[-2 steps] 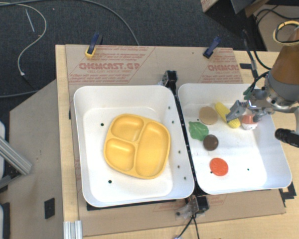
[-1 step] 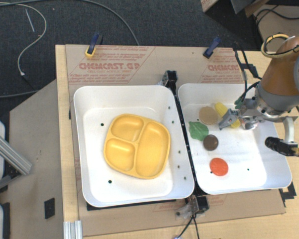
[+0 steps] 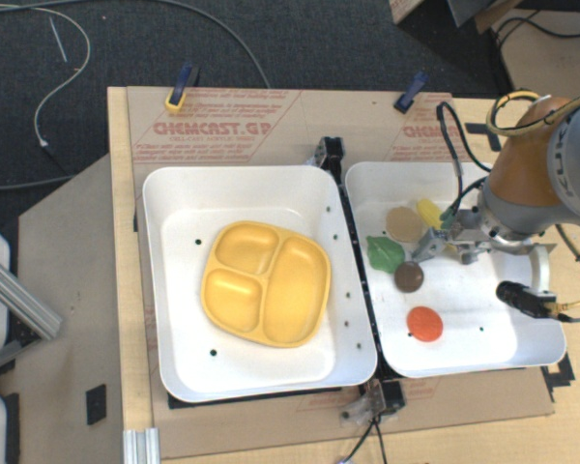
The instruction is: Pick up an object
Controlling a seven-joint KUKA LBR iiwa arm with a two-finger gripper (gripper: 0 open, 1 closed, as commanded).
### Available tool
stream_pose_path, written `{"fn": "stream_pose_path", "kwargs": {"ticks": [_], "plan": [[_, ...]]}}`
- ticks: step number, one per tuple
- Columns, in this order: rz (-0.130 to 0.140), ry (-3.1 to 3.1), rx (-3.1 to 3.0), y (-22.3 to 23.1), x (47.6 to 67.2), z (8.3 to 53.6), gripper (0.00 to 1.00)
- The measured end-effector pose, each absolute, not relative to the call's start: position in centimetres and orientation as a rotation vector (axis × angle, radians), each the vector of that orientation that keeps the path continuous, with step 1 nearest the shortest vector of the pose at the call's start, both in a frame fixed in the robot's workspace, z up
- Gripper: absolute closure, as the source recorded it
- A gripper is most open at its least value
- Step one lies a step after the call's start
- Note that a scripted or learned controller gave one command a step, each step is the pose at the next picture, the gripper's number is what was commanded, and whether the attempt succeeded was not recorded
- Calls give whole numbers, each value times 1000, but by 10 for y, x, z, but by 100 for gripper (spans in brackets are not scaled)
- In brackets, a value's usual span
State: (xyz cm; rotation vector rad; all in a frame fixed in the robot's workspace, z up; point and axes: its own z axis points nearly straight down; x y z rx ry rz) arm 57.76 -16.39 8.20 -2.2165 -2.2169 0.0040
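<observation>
The right bin [image 3: 483, 346] holds several small objects. A tan round piece [image 3: 403, 224] and a yellow piece [image 3: 428, 211] lie near its far left. In front of them are a green piece [image 3: 386, 252] and a brown ball [image 3: 409, 277]. An orange-red disc [image 3: 425, 324] lies closer to the front. My gripper [image 3: 427, 246] is low in the bin among these, just right of the green piece, above the brown ball and below the yellow piece. Nothing shows as lifted.
The left bin [image 3: 174, 211] carries a yellow divided plate [image 3: 267, 282]. The arm's orange band [image 3: 522, 167] and grey wrist hang over the right bin's far right side. A black connector [image 3: 520, 298] and cables trail at the right. Blue clamps [image 3: 181, 85] hold the board's far edge.
</observation>
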Motion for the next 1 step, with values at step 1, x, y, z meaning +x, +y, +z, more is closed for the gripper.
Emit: {"fn": "stream_pose_path", "kwargs": {"ticks": [1], "plan": [[-2, -2221, -2221, -164, 580, 96, 100]]}}
